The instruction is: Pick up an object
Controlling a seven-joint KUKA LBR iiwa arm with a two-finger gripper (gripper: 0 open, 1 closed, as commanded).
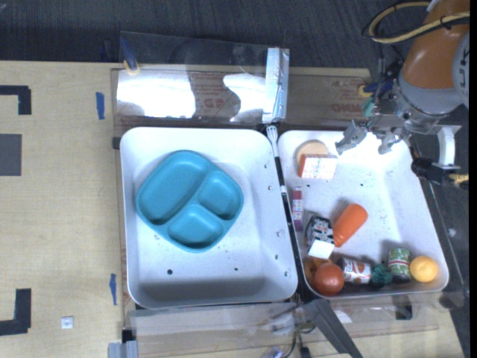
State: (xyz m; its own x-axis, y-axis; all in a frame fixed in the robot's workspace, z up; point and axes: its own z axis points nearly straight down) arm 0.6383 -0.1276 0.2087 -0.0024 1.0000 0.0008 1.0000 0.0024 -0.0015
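Arm over the right bin's far edge, fingers spread and holding nothing.

The arm reaches in from the right, its gripper hanging above the right bin at the far rim, fingers apart. Just left of the gripper lies a white-and-red box. Nearer the bin's middle an orange carrot lies slantwise, thick end toward the gripper. The left bin holds a blue tray.

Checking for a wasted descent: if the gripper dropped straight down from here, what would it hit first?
Probably bare floor of the right white bin: the gripper hangs over an open patch, right of the red-and-white carton. Depth is unclear.
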